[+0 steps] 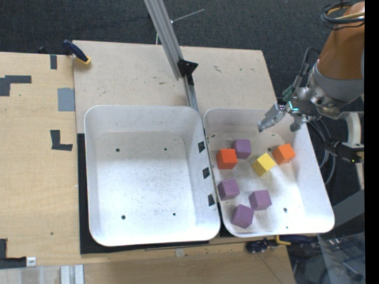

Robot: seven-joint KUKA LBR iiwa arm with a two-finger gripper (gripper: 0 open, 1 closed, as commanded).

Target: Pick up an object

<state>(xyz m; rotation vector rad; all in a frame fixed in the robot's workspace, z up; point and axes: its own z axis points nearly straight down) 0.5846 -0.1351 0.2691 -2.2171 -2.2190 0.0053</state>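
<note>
Your gripper (pixel 283 116) hangs spread and empty above the right bin (pixel 323 215), so drop straight onto the orange block (pixel 283 153) just beside the yellow block (pixel 264 164), straddling it squarely before you squeeze.
</note>
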